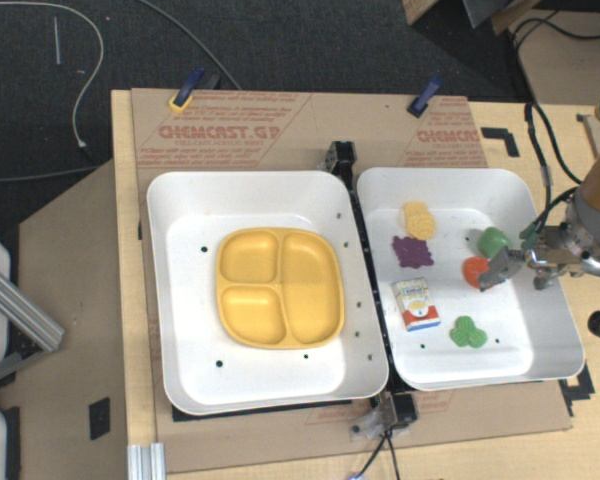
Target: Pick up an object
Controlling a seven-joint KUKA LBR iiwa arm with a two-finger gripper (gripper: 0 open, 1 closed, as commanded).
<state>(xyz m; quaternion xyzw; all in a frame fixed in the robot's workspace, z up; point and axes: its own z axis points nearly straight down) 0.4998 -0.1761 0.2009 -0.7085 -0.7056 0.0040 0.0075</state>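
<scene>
Sitting on a cardboard-topped bench [280,118]: two white bins, the left bin [170,268] carrying a yellow divided plate [280,286]. Reaching into the right bin [550,343] from the right, the gripper [500,265], touching or just beside the red toy [474,269], with the green toy [493,239] just above it. Cannot tell whether anything is being held. Judging the pick as not yet finished, with lifting still to come.

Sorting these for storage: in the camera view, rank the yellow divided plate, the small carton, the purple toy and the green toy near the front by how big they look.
1. Yellow divided plate, largest by far.
2. Small carton.
3. Purple toy and green toy: look about alike, so no ranking.
</scene>
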